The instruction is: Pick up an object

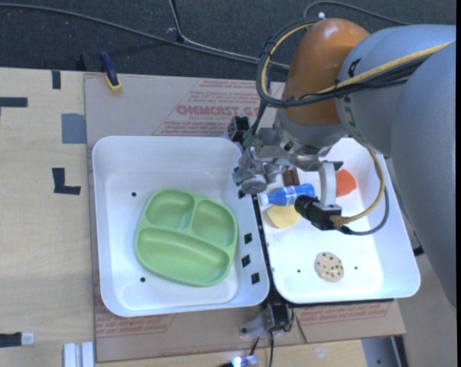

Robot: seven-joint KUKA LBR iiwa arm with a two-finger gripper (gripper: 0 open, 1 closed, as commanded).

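Two white bins sit side by side on the bench as the grey arm (398, 105) reaches in from the right. A green divided plate (187, 235) fills much of the left bin (112, 167). The gripper (253, 176) hangs over the divide between the bins; whether its jaws are apart cannot be told. Just right of it, in the right bin (383, 274), lie a blue object (290, 196), a yellow piece (282, 217) and an orange item (343, 182). A cookie (329, 266) rests nearer the front, well apart from the gripper.
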